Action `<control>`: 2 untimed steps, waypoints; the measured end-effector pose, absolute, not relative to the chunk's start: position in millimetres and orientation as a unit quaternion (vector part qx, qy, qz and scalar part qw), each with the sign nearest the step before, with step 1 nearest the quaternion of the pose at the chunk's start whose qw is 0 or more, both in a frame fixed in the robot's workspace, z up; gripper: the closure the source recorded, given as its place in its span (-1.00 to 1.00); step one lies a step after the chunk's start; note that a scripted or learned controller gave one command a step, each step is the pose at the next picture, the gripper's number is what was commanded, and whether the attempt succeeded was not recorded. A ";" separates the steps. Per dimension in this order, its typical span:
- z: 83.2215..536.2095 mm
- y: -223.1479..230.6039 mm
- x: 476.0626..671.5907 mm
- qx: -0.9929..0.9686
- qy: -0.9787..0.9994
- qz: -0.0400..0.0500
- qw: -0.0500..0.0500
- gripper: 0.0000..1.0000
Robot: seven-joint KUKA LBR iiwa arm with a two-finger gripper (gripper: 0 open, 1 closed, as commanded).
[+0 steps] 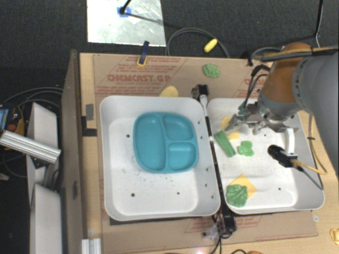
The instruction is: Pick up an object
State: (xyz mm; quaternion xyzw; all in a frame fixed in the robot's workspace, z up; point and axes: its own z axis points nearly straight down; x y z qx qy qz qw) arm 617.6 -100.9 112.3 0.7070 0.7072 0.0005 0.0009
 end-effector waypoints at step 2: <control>86.5 -174.3 628.0 0.708 0.707 0.001 0.006 -1.00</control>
